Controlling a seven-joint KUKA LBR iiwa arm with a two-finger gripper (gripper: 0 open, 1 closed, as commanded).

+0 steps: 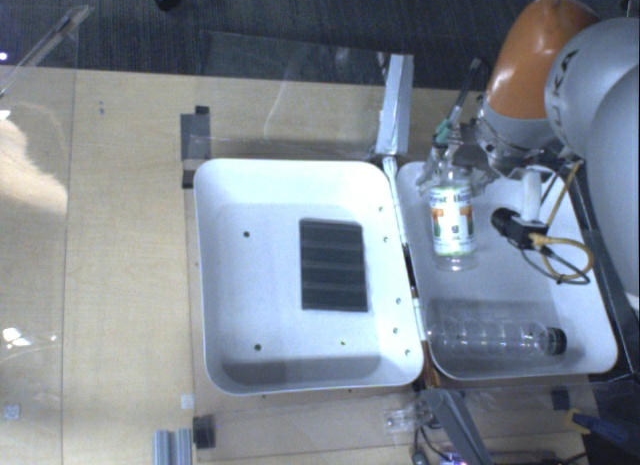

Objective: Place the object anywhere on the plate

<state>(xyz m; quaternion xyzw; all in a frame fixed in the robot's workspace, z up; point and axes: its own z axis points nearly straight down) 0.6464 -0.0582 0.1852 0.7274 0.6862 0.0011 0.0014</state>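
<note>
No legible text anywhere in camera view. Small clear bottle [452, 221], standing in right bin [600, 338], carries label with orange, white and green bands; print on it too small and blurred to read. Second clear bottle [500, 338], lying at that bin's near edge, shows no readable marking. Dark ribbed plate [334, 265] in left bin [230, 253] bears no lettering, numbers or signs.
</note>
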